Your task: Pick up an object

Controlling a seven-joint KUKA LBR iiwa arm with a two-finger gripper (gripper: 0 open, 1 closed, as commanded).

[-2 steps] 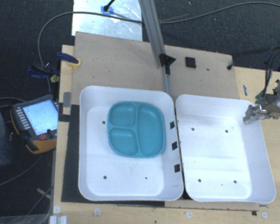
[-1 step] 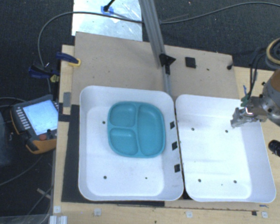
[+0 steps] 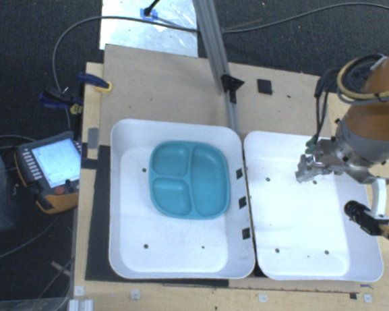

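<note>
Tan bench w/ 2 white bins: left bin, right bin, side by side.

A robotics laboratory test bench, seen from a fixed overhead camera.

A grey industrial arm with an orange band reaches over two shallow white bins on a bare board bench set on dark carpet. Well to the left of the gripper, off the bench edge, a handheld control pendant with a lit screen lies on the floor among loose cables. Clamps grip the bench's left edge, and a metal pole slants up above the left bin.
</note>
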